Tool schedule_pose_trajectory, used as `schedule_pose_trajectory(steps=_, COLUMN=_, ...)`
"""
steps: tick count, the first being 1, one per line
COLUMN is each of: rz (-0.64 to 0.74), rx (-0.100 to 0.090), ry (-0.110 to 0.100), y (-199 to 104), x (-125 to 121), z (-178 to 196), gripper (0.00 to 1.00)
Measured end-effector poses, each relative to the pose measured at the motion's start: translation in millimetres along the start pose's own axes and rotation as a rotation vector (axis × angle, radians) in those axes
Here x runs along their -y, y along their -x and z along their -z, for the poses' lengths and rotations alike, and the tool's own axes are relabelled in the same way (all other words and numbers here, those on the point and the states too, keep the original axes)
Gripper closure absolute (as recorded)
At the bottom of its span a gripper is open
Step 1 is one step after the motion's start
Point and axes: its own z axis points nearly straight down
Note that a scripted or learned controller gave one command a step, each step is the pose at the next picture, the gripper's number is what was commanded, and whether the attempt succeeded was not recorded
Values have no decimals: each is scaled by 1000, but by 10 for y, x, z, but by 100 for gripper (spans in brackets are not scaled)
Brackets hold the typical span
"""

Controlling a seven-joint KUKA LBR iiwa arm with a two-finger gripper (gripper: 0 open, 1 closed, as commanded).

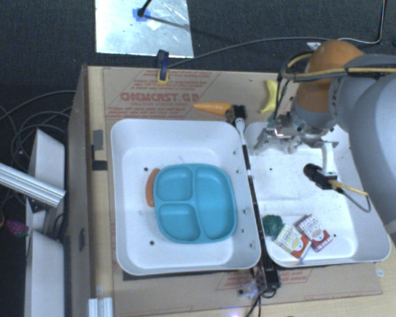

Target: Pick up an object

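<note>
You find the gripper (275,139) over the far left corner of the right bin (287,191); you cannot tell whether it is spread or pressed together. The objects available for picking lie well apart from it, at the near side of that bin: a green lump (272,224), a white-and-orange packet (291,240) and a red packet (315,232), close together. The left bin (132,152) holds a blue divided plate (195,202), with an orange sausage (149,187) just beside its left edge.

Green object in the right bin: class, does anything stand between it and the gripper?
Nothing visible does. Bare bin floor separates the gripper from the green object; the two packets lie beside it.
</note>
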Motion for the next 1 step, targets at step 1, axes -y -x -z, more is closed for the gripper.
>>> schedule_pose_trajectory(steps=1, rz=0, rx=0, ry=0, y=6, x=0, z=0, gripper=0)
